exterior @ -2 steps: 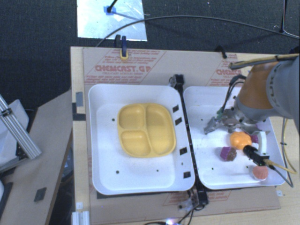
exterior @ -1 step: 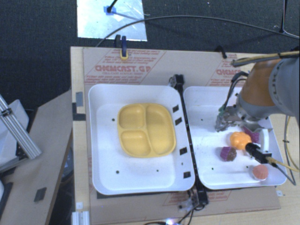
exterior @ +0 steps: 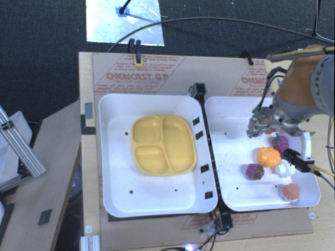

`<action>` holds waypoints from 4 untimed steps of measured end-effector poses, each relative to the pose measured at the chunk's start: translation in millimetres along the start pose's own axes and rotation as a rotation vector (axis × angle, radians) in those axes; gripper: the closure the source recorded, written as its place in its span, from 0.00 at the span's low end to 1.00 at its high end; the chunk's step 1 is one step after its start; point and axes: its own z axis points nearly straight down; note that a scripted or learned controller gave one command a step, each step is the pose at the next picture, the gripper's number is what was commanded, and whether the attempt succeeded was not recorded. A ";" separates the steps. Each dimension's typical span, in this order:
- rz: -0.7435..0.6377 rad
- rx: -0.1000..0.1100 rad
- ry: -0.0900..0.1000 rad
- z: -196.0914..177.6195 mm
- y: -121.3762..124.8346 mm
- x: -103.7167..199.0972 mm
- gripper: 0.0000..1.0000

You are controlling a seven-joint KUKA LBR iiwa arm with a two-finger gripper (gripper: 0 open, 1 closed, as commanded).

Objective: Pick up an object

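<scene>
My gripper (exterior: 255,128) hangs over the back half of the right bin (exterior: 230,140), reaching in from the right, with bare bin floor under it. Several small things lie to its front right. An orange fruit-like piece (exterior: 268,156) is the nearest. A magenta bumpy piece (exterior: 281,143) sits just behind that, close under the wrist. A dark purple piece (exterior: 255,171) lies further forward, with a small white piece (exterior: 283,169) and a salmon round piece (exterior: 290,192) near the front right corner. I see nothing in the gripper.
The left bin (exterior: 112,140) holds a yellow divided plate (exterior: 161,144). A black divider with clips (exterior: 205,140) runs between the bins. The right bin's left half is bare floor.
</scene>
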 end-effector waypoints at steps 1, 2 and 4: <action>0.003 -0.002 -0.001 -58.3 -0.9 -10.0 1.00; 0.001 0.003 0.001 -61.2 0.1 -10.2 1.00; -0.007 0.004 0.004 -59.9 10.4 98.5 1.00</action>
